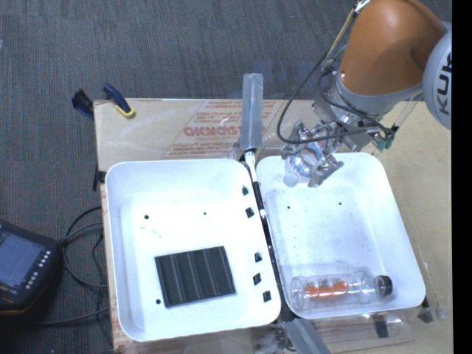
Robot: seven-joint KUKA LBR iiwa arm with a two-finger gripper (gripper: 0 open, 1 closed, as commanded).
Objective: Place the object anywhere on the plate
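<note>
Camera view: clear plastic bottle (pixel 341 289) with orange insert lying along right white bin's (pixel 402 220) near edge; hand (pixel 313 164) well apart at far-left corner, grip impossible to judge.

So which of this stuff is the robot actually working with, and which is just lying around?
For the job:
- clear bottle, in the right bin
- dark ridged plate, in the left bin
- claw

Lying about:
- blue clamp
- handheld screen
</note>
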